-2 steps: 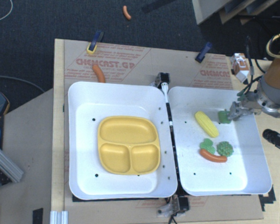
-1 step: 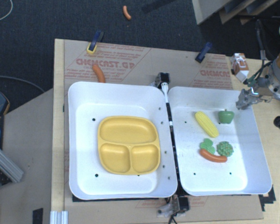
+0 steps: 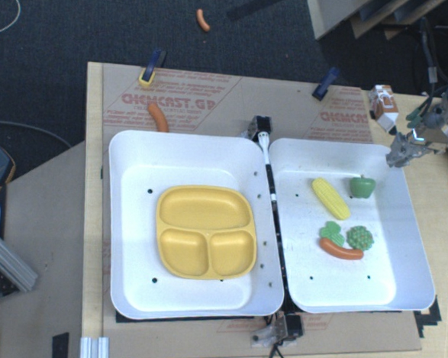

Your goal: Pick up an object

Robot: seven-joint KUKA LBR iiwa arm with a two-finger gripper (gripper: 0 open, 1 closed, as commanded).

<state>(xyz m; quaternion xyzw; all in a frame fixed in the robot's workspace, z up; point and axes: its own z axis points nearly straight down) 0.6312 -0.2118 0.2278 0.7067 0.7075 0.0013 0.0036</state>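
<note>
At two o'clock above the right bin [image 3: 414, 249], we see the gripper [image 3: 402, 154] hovering, finger state beyond telling. Corn [image 3: 330, 198], pepper [image 3: 362, 187], broccoli [image 3: 360, 238] and sausage [image 3: 341, 251] lie below; a yellow tray [image 3: 205, 231] fills the left bin [image 3: 130, 206].

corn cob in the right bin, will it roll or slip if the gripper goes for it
The corn cob looks rounded and elongated, so a side nudge would probably roll it. It seems a smooth plastic toy, likely stiff, light and somewhat slippery. It lies apart from the green pepper, so there is room to close across its narrow width.
</note>
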